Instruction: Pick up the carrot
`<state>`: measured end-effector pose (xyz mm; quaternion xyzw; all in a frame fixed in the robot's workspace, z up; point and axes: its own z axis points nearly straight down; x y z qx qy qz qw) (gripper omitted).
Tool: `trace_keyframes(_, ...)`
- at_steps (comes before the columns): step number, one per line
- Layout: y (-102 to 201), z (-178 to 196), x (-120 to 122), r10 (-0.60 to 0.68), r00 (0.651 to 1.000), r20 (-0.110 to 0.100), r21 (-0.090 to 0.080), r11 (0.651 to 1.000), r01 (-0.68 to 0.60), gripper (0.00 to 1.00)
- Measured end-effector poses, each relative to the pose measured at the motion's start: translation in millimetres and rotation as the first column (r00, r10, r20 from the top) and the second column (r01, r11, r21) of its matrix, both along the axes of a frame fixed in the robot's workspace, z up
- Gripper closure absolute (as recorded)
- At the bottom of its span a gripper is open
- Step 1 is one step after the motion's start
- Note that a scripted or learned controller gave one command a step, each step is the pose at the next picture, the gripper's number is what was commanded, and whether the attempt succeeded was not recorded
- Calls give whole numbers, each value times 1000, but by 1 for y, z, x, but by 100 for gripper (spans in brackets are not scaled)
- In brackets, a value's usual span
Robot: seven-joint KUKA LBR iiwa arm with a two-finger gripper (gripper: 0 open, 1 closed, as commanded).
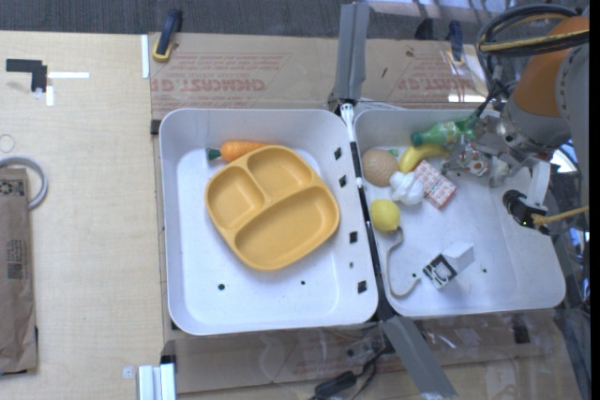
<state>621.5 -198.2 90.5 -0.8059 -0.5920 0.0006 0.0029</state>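
Carrot [242,148] lies in left bin [178,229], touching yellow divided plate's [272,206] upper-left rim; pincer [478,161] over right bin's [525,281] upper part, opening cannot be told.

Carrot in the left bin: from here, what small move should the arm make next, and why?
Probably swing left across the divider. The small orange carrot lies in the left white bin against the far edge of the yellow divided plate, while the gripper sits over the right white bin.

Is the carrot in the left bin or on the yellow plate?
In the left bin: the carrot lies on its floor against the yellow plate's far rim.
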Motion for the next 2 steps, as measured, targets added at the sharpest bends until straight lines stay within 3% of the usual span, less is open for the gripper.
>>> trace_keyframes(1,31,1,-28,-314,950,1,-6,950,314,0)
trace_keyframes(2,96,0,-97,-416,909,0,-6,909,416,0)
